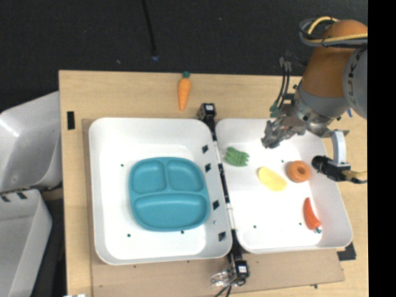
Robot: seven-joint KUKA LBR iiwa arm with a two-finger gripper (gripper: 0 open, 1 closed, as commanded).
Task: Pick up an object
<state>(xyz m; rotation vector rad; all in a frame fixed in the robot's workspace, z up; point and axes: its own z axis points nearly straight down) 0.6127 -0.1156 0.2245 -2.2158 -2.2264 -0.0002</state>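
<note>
Two white bins sit side by side on the wooden counter (124, 94). The left bin (105, 228) has a blue plate (168, 192) in it. The plate has three parts and lies flat in the middle of that bin.

The right bin (272, 234) holds four little toy foods. A green leafy toy (237, 156) lies at about 10 o'clock in the bin, near the wall between the two bins. A yellow toy (271, 179) lies close to the middle. An orange ring like a donut (299, 171) sits just beside the yellow toy, at its 3 o'clock side. A red toy (311, 214) lies at about 4 o'clock in the bin, near the right wall, apart from the others.

A toy carrot (184, 90) lies on the bare counter outside the bins, at 12 o'clock from the left bin. Its green top points away from the bins.

The grey arm (331, 67) with the orange band comes in from the right. Its jaws (270, 142) hang over the right bin at about 12 o'clock, up from the yellow toy and to the 3 o'clock side of the green toy. The jaws look dark and small, and I cannot tell if they are spread or pinched. No toy shows between them.
</note>
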